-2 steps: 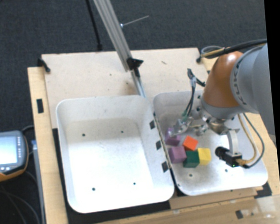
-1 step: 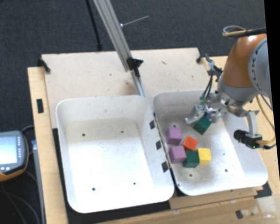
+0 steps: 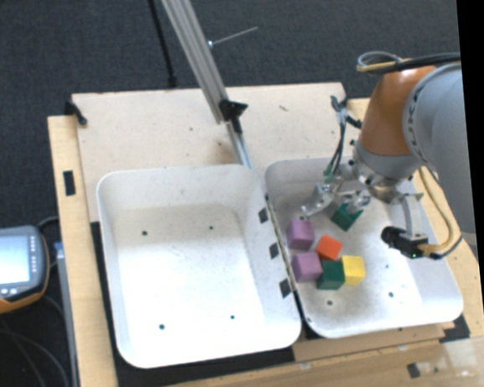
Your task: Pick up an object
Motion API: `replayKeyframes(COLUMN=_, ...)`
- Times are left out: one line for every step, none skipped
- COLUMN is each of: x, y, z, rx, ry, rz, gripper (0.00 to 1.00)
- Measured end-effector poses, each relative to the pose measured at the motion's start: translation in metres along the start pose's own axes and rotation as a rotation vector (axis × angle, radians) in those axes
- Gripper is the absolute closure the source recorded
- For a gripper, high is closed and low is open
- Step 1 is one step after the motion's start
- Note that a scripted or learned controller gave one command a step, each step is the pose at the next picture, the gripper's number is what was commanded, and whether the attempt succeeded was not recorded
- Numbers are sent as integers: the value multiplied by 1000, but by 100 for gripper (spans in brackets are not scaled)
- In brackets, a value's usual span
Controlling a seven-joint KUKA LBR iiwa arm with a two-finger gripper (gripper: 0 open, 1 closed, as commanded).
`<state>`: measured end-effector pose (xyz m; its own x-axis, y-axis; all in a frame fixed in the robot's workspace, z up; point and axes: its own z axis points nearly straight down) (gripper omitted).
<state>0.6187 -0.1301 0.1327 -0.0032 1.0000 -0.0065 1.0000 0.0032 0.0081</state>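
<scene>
The end effector (image 3: 343,198) is hovering in the right bin (image 3: 436,298) with a dark green block (image 3: 346,216) sitting directly beneath it; whether it is gripping, I cannot tell

I can read no text, label, brand or number from here. The device with a screen (image 3: 10,261), left of the left bin (image 3: 189,265), shows a pale glare and no legible characters. The dark tabs on the wall between the left bin and the right bin (image 3: 419,295) may be markers, but they are too small to read.
</scene>
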Motion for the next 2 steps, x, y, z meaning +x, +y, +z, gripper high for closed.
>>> replayKeyframes(x=11, y=-17, z=13, rx=-3, ry=4, rz=0, gripper=0)
replayKeyframes(x=29, y=-97, z=34, rx=5, ry=4, rz=5, gripper=0)
